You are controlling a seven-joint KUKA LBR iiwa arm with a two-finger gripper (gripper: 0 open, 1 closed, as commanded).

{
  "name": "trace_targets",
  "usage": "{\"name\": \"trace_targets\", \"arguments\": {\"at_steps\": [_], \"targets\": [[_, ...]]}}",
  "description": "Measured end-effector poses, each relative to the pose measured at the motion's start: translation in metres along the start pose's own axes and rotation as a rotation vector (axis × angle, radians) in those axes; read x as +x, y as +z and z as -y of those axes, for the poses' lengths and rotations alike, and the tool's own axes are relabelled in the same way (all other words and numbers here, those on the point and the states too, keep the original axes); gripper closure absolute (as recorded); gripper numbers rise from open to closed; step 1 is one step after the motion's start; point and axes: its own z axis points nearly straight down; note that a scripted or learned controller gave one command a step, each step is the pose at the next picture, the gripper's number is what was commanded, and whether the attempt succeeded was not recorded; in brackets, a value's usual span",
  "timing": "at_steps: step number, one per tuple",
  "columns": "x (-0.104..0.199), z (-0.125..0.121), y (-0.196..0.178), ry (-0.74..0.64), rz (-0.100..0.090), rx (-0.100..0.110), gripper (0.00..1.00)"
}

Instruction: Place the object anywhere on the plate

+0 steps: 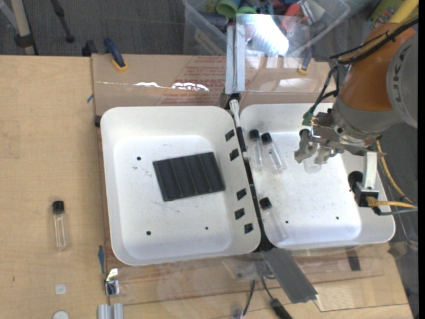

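Loose vial (60,224): lies on the wooden bench, outside both bins, left of the left bin (113,178).
Plate (188,175): dark ribbed rectangle, flat on the left bin floor; judged the drop target.
Object: clear black-capped vials (264,150) side by side in the right bin (345,224), near the divider; another vial (272,216) lies lower.
Gripper (313,153): over the right bin, right of the vials, positioned for pickup; jaw state cannot be told.
Progress: plate bears nothing yet.

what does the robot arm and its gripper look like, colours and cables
The arm is grey with a broad orange band above the wrist. Black cables loop along it, and a yellow cable runs off at its right. The gripper is a small metal-grey block with pale parts.
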Motion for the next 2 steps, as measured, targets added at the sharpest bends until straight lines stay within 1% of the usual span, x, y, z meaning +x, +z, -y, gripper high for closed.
{"name": "trace_targets", "arguments": {"at_steps": [1,2], "targets": [[0.067,0.009,-0.05,-0.21,0.0,-0.005,1.0],[0.148,0.048,-0.032,-0.012,0.0,0.004,1.0]]}}
